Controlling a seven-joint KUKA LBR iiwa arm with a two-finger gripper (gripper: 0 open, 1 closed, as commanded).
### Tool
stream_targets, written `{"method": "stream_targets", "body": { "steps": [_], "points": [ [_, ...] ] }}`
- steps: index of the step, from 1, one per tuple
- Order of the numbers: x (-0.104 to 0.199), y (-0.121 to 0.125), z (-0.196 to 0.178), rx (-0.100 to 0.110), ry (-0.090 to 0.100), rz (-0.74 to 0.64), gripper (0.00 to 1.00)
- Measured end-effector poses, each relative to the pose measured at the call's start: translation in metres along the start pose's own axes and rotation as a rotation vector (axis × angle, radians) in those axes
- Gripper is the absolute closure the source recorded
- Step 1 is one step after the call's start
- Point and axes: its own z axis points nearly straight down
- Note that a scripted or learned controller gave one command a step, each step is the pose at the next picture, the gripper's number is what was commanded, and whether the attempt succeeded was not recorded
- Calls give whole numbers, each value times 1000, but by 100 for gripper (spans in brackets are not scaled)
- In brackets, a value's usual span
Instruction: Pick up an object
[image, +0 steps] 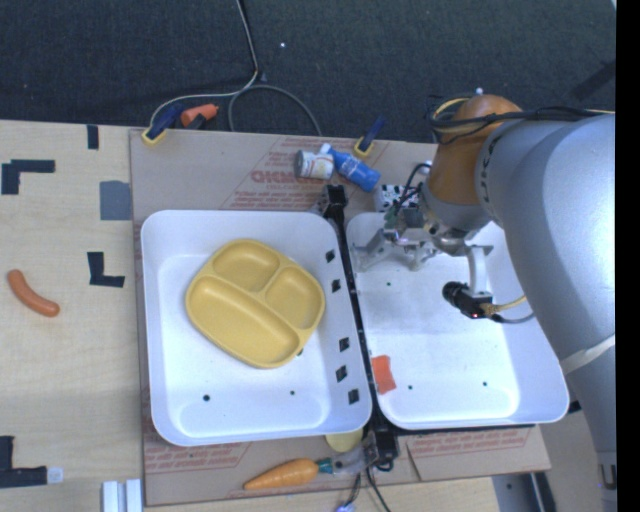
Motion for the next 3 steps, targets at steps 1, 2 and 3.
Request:
{"method": "stream_targets", "body": {
  "steps": [1, 2, 3],
  "points": [
    [4, 13, 0, 3, 1, 2, 0],
    [65, -23, -104, 2, 4, -2, 0],
    [-22, -16, -46, 8, -2, 9, 0]
  ]
}}
